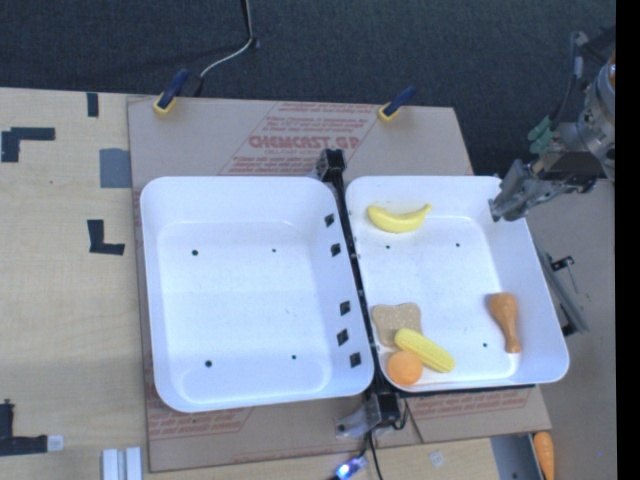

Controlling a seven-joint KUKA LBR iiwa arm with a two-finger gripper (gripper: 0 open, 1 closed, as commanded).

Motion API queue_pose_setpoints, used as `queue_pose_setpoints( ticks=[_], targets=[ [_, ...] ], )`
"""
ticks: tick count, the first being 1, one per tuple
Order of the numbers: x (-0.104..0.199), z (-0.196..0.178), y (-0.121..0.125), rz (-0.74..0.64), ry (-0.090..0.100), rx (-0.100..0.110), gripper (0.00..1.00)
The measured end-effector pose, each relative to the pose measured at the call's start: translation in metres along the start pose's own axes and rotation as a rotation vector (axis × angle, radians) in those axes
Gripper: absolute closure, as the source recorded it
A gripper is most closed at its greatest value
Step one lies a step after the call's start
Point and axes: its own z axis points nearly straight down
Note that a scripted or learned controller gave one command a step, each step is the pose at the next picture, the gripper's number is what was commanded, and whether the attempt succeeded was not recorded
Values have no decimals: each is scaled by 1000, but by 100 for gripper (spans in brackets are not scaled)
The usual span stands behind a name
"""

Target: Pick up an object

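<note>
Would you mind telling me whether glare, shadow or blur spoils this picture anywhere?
In the camera view: even light, bright white bins without harsh glare; banana and corn cob sharp with faint shadows; the pincer at the right edge slightly soft.

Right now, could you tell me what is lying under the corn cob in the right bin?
The corn cob overlaps the lower edge of a slice of bread and touches an orange at its near end. What its middle covers, bin floor or bread, is hidden.
</note>
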Motion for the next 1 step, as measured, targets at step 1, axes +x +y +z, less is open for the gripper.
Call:
queue_pose_setpoints(
  ticks=[1],
  targets=[
    [40, -91, 2, 4, -1, 0, 100]
  ],
)
